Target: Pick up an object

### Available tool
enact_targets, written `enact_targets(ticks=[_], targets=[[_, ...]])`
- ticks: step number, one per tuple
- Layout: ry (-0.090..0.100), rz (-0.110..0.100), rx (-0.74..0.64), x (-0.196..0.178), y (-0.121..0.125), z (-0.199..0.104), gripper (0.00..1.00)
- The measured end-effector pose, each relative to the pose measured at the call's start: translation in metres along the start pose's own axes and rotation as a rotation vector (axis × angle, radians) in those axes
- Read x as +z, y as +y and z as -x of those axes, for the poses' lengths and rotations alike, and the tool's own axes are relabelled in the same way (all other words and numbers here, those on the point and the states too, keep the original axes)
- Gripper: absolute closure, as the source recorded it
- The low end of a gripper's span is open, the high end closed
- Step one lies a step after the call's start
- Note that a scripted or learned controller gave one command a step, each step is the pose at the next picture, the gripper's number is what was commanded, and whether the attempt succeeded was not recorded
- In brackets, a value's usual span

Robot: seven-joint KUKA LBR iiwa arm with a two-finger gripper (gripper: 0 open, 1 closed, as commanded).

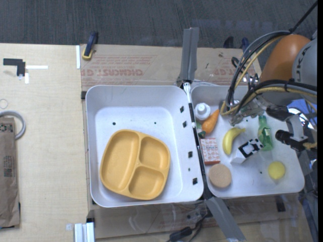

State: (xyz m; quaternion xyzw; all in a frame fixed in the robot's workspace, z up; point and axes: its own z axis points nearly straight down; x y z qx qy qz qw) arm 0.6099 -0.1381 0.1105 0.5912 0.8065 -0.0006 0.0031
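Observation:
My gripper (251, 146) hangs low over the right bin (292, 183), between a banana (229, 139) and a green bottle (264, 133). The grey arm, with its orange band (283, 54) and a bundle of cables, covers the bin's back right part. Also lying in this bin are a carrot (211, 121), a small white bottle (202, 109), a red box (210, 150), a round tan disc (220, 176) and a lemon (276, 170). Nothing can be seen held in the gripper.
The left bin (101, 110) holds a yellow divided plate (135, 163). A grey divider (191, 59) stands between the bins at the back. A brown paper bag (7, 170) lies on the bench at far left.

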Motion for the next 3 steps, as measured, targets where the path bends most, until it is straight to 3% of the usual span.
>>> enact_targets(ticks=[1,2,3], targets=[[0.0,0.0,-0.001,0.0,0.0,0.0,0.0],[0.005,-0.003,-0.151,-0.01,-0.072,-0.042,0.0],[0.002,-0.004,0.287,0.019,-0.003,0.006,0.0]])
